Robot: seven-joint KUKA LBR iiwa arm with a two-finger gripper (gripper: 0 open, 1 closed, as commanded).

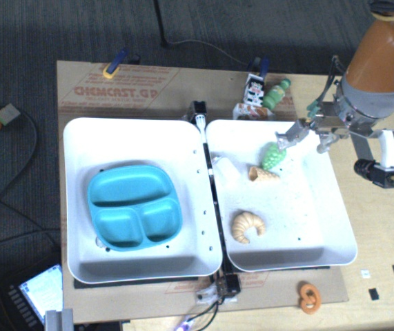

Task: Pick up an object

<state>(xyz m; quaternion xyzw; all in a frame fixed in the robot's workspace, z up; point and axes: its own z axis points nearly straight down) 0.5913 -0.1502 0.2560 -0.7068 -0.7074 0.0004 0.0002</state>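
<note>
Two white bins side by side. The left bin holds one blue divided tray. The right bin holds three loose pieces — one croissant, one small cone-shaped shell, one green bumpy toy. The gripper sits just above that green toy — whether it is open or closed, I cannot tell.

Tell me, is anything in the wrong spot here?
A few things lie outside the bins: a small pretzel on the bench below the right bin, and a green toy above its top edge. The croissant and green grapes sit inside it.
</note>
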